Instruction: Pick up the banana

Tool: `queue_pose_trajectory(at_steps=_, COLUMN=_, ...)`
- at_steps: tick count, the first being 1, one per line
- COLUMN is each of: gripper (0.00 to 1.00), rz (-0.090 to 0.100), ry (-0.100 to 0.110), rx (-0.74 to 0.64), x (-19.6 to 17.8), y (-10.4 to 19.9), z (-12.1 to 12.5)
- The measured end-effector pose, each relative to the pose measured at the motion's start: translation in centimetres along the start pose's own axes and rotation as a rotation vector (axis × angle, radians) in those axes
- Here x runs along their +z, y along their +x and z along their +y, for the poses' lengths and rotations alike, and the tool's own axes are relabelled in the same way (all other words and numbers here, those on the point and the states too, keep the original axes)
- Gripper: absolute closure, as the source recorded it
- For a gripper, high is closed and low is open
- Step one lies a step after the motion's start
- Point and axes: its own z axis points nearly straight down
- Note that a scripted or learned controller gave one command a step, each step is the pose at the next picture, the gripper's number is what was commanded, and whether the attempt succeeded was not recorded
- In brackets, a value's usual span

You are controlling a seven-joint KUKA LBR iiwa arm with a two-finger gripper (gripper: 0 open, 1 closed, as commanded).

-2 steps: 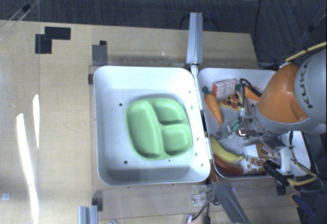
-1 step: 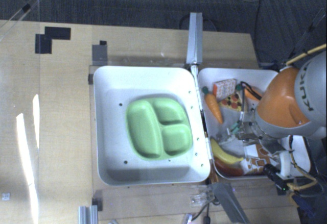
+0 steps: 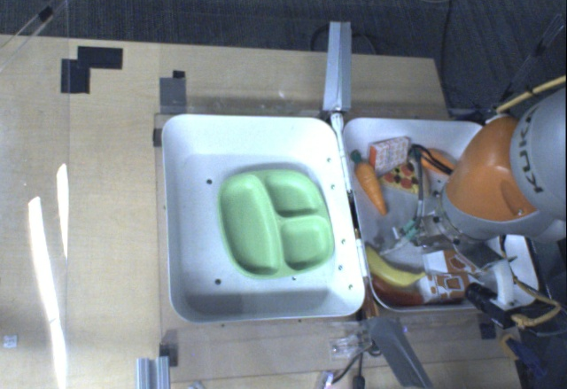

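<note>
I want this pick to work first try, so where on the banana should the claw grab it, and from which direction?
Probably the banana's middle, coming straight down from above. It lies flat in the right bin near the front left corner, its curved length running roughly left to right, so closing across its narrow width suits it. The bin wall crowds its left end and a brown packet its right end, leaving the middle most open.

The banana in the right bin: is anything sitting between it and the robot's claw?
Nothing visible does. The banana lies bare at the bin's near left corner, with the gripper just above it. The carrot lies off to one side.
</note>
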Motion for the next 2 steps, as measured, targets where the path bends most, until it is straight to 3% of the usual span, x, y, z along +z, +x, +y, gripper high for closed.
queue_pose_trajectory(at_steps=1, gripper=0.0, rz=0.002, ry=0.0, rx=-0.305, x=0.0, y=-0.1, z=0.3)
queue_pose_trajectory(at_steps=2, gripper=0.0, rz=0.015, ry=0.013, rx=-0.429, x=-9.2, y=2.9, z=10.1)
